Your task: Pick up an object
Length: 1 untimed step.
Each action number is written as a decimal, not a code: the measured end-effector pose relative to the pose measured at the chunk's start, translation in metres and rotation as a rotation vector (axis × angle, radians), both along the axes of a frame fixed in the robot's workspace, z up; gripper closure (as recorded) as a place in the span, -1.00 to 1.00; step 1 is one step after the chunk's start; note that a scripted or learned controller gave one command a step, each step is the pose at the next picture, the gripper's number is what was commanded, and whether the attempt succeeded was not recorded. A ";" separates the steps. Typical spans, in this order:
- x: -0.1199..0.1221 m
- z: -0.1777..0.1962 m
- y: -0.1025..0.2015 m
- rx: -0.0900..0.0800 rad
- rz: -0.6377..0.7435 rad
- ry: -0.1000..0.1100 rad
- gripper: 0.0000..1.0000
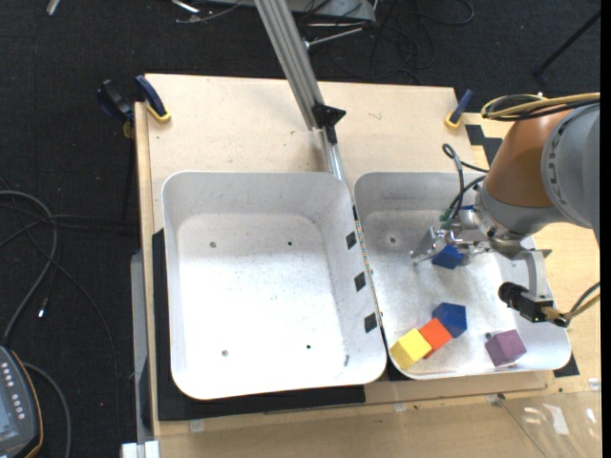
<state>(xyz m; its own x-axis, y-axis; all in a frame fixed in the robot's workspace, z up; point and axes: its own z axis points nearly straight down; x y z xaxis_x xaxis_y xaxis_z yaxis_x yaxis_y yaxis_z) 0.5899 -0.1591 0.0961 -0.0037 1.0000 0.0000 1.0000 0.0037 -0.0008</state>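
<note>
A pale wooden bench [248,127] is sitting on dark carpeted floor [67,46]. Black cables [29,246] are trailing across the floor at left, and a metal pole [286,51] is slanting over the bench's far edge.
</note>
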 end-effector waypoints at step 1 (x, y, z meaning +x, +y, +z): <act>0.001 0.009 -0.001 -0.001 -0.004 -0.003 1.00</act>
